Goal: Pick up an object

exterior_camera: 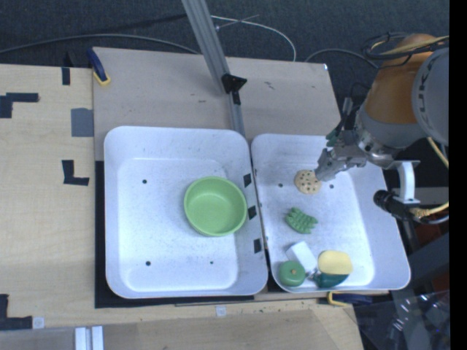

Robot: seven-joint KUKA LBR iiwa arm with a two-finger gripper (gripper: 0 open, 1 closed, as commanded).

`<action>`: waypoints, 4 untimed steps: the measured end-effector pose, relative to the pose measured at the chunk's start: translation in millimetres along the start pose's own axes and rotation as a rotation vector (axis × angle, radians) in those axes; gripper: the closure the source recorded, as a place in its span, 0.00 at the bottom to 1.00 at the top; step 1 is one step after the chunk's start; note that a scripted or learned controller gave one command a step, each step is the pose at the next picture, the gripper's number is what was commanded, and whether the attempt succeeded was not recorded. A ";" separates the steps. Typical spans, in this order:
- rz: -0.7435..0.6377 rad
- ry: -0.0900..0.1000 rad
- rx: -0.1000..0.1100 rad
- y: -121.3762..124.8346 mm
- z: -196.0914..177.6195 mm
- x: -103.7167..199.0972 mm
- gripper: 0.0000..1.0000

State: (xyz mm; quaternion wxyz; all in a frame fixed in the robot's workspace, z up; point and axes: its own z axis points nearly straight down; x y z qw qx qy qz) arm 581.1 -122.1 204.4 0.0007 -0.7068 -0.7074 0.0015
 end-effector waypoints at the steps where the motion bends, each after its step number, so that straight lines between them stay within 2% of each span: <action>1: -0.006 0.003 -0.003 7.5 -13.9 55.4 1.00; 4: -0.007 0.003 -0.001 21.0 -6.5 211.3 1.00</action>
